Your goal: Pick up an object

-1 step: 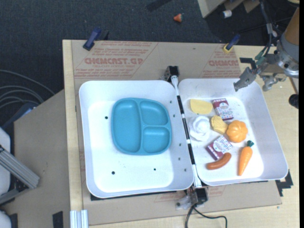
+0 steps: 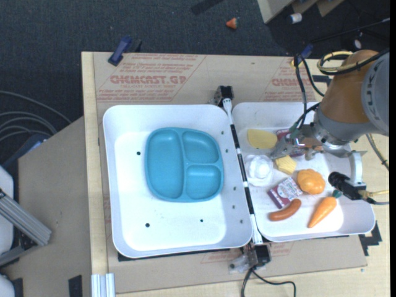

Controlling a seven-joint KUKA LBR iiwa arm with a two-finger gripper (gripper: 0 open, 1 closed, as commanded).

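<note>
My gripper (image 2: 294,146) hangs low over the back half of the right bin (image 2: 359,224), reaching in from the right. Just below it lies a small yellow wedge (image 2: 286,164), and a larger pale yellow piece (image 2: 261,139) sits to its left. Also in this bin are a white round object (image 2: 258,168), an orange ball-shaped fruit (image 2: 310,181), a carrot (image 2: 322,210), a red-brown sausage (image 2: 284,210) and a dark red packet (image 2: 285,190). I see nothing lifted off the bin floor.
The left bin (image 2: 124,215) holds a blue divided plate (image 2: 184,164). A black clamp (image 2: 224,95) sits at the back where the bins meet. Cables (image 2: 346,187) trail beside the arm at the right bin's right side.
</note>
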